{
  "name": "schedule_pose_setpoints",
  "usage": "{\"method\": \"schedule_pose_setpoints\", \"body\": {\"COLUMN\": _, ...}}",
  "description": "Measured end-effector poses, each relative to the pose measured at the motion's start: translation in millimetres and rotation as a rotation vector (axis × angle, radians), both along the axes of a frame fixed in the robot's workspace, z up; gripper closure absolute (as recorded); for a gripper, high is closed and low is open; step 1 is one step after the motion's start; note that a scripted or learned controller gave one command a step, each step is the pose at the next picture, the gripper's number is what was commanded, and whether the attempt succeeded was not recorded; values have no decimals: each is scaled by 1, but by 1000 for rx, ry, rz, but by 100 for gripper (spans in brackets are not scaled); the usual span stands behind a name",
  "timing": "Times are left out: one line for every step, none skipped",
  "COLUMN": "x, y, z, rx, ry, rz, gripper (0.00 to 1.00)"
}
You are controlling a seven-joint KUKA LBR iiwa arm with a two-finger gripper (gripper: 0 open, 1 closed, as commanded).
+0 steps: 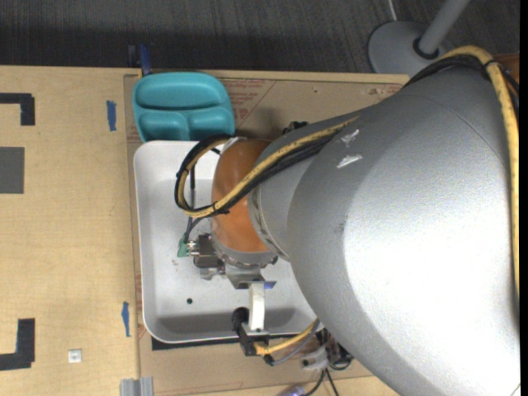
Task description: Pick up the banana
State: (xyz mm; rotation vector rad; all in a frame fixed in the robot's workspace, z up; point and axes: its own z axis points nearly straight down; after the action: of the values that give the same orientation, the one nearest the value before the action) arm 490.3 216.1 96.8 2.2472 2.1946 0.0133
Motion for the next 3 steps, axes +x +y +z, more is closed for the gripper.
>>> {"method": "schedule_pose_setpoints", "body": {"x": 0, "y": 0, "z": 10, "rx": 0, "ry": 0, "rz": -1, "gripper": 100}}
{"method": "schedule_pose_setpoints", "body": {"x": 0, "y": 1, "z": 19, "rx": 1, "ry": -1, "rz": -1, "gripper": 100}}
{"method": "schedule_pose_setpoints", "body": {"x": 0, "y": 1, "z": 29, "rx": 1, "ry": -2, "rz": -1, "gripper": 100}}
